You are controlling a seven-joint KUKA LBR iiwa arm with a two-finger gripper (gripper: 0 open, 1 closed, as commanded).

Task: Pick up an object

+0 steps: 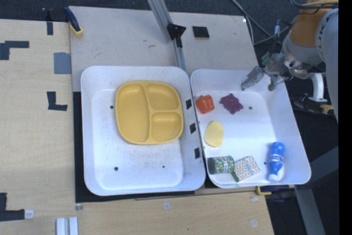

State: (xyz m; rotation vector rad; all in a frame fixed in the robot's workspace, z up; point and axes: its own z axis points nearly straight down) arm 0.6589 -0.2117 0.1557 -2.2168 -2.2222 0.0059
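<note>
My gripper (262,81) hangs over the far right corner of the right shallow white bin (291,135), its two grey fingers (250,79) spread apart with nothing between them. The grey arm with its orange band (308,30) reaches in from the right behind it.

Everything I could pick lies in this same bin, nearer the camera than my gripper. Closest is a small purple knobbly object (231,102), just below and to the left of my fingertips, clear of them. Further left of that, beside the bin's left wall, sits a small orange-red block (204,104). Below those two lies a pale yellow rounded piece (214,134). Along the bin's near edge, well apart from my gripper, lie a green and white can on its side (220,164), a patterned flat packet (247,167) touching it, and a blue and white bottle (275,160) by the near right corner.

Far to the left of my gripper, the left shallow white bin (96,135) holds a yellow plastic divided plate (148,112) with three compartments. Both bins rest side by side on the worktop (121,36), and a slanted grey metal bar (157,0) crosses above it toward the gap between them.
</note>
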